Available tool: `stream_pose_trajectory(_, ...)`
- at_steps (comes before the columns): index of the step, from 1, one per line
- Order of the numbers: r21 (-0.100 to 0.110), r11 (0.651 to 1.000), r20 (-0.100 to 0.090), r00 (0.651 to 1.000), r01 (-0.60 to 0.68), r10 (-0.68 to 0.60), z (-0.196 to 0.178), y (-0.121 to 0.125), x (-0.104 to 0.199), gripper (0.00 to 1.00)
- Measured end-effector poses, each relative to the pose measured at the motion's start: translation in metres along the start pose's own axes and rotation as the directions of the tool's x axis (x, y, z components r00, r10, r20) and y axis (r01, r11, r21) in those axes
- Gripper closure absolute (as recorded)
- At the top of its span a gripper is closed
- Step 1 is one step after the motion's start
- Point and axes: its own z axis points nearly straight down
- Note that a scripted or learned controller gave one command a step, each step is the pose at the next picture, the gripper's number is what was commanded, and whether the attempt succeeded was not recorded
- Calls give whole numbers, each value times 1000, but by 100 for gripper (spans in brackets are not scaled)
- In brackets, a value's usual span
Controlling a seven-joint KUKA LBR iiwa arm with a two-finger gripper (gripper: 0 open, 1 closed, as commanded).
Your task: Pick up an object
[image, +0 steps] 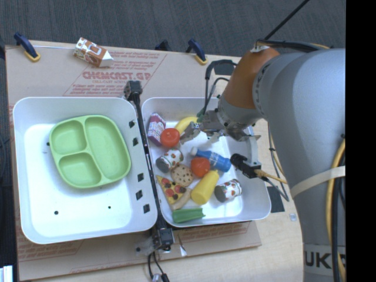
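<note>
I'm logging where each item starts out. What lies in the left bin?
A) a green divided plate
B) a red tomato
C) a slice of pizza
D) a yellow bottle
A: the green divided plate lies alone in the left bin, while the toy foods are piled in the right bin.

Glossy green plastic tray

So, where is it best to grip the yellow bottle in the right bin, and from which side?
Probably across the middle of the yellow bottle, coming straight down from above. It lies on its side, slanting from upper right to lower left, so its long flanks face up for the fingers. The red ball presses at its upper end and the pizza slice sits by its lower end, so the mid-body looks freest.
</note>
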Motion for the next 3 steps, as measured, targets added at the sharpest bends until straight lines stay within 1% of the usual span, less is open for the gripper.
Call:
stream_pose_trajectory(1, -4, 1000, 0, 1000, 4, -4, -13, 2, 0, 100)
stream_pose_trajectory(2, -9, 1000, 0, 1000, 0, 0, -137, -7, 68, 100)
stream_pose_trajectory(3, -4, 1000, 1, 1000, -2, 2, -166, -146, 94, 100)
